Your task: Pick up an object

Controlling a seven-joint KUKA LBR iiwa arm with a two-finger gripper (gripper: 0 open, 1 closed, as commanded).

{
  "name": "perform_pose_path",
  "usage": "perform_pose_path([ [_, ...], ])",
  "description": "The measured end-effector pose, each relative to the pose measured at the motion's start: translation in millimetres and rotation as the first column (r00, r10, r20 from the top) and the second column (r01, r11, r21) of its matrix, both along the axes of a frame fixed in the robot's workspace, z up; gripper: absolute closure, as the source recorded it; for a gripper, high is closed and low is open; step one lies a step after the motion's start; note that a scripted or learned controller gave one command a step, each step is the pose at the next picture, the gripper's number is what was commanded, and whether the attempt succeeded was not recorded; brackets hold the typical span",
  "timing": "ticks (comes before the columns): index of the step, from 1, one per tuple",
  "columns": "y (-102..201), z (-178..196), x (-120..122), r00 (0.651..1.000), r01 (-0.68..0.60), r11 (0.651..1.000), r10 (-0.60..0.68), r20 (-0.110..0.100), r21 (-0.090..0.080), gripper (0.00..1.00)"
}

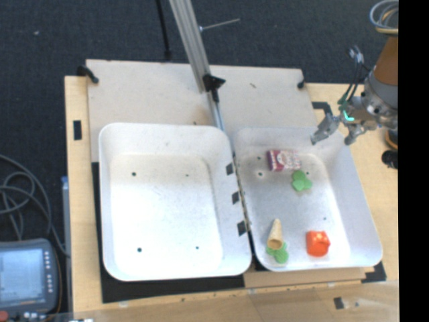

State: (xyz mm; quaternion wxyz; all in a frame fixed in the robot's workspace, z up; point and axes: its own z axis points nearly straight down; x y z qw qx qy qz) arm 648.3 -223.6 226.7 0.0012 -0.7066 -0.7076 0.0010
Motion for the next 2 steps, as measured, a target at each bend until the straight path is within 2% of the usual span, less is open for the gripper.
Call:
perform_pose_path([
  [1,-0.5,3.1,0.8,1.0,-0.003,1.0,0.003,0.003,-0.003,0.0],
  [2,-2.0,-41.2,-6.6,1.0,0.001,1.0,-0.001,0.001,-0.003,0.0],
])
